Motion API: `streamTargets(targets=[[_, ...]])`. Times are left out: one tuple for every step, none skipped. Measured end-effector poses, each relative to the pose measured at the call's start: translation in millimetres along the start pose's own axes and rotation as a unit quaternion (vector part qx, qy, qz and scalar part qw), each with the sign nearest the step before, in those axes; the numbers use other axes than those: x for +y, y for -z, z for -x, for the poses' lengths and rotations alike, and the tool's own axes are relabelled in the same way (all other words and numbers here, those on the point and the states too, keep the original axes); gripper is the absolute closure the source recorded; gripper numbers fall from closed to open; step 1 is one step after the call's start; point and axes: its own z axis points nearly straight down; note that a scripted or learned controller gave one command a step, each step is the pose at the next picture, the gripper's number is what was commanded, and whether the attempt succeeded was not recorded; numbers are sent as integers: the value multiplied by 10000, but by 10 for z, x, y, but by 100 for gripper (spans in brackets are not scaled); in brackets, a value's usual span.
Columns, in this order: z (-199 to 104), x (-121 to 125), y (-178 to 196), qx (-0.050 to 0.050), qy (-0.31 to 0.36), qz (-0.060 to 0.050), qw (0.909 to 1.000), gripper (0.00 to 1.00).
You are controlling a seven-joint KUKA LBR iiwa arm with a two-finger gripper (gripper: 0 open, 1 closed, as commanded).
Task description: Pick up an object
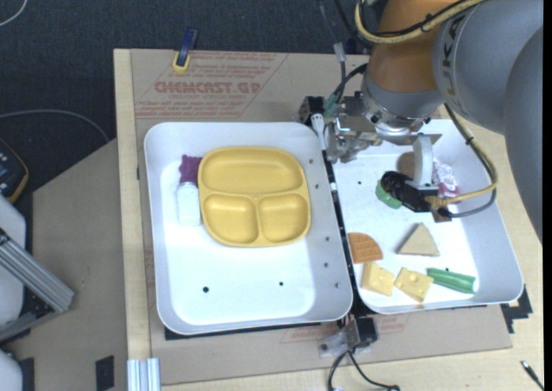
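The grey arm with the orange band (414, 27) reaches in from 3 o'clock and bends down over the far end of the right shallow white bin (496, 247). Its wrist points toward the wall shared by the two bins. The two-finger gripper (335, 143) sits low at that bin's 10 o'clock corner, right against the divider. Whether it is open or closed cannot be told, and nothing can be seen held in it.

The loose things in the right bin lie apart from the gripper, toward 6 o'clock. An orange-brown half-round slice (364, 248) rests at 8 o'clock by the divider. A tan triangular wedge (418, 241) lies near the middle. Two yellow cheese-like cubes (377, 279) sit side by side at 6 o'clock. A green stick-shaped piece (450, 279) lies at 5 o'clock. A small pink-and-white wrapped item (446, 178) sits at 2 o'clock.

In the left shallow white bin (172, 294), a yellow plastic three-compartment plate (254, 193) lies above centre. A purple-and-white bottle (188, 186) touches its 9 o'clock edge.
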Motion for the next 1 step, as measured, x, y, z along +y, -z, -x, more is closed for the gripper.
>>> streamTargets(targets=[[22, 15, -10, -2, 0, 8, 10000, 100]])
